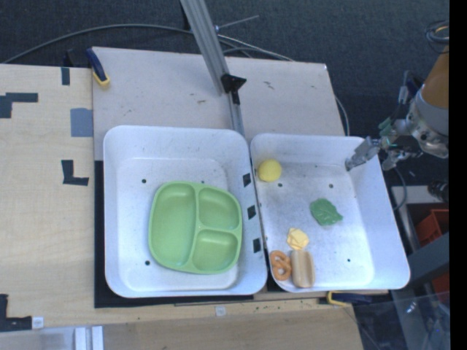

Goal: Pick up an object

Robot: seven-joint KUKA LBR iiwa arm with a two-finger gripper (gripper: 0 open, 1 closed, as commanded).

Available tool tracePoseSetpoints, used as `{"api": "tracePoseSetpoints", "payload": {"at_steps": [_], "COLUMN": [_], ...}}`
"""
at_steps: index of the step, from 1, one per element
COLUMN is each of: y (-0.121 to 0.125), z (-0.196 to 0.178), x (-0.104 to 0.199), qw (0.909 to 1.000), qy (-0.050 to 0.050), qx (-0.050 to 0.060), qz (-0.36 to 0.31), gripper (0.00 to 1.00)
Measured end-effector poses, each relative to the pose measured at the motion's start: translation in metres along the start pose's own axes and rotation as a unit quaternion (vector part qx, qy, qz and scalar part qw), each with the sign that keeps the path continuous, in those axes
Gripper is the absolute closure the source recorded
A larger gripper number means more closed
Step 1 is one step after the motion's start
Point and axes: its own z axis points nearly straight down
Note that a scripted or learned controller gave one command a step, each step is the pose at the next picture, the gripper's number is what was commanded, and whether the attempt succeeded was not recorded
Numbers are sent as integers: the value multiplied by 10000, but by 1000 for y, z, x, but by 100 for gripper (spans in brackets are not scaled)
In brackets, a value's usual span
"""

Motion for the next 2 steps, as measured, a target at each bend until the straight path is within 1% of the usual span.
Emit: {"api": "tracePoseSetpoints", "payload": {"at_steps": [1, 2], "y": [0, -8], "z": [0, 61], "x": [0, 3], "qw": [10000, 10000], "qy": [-1, 6], "qx": [1, 31], "qz": [-2, 2], "gripper": [0, 0]}}
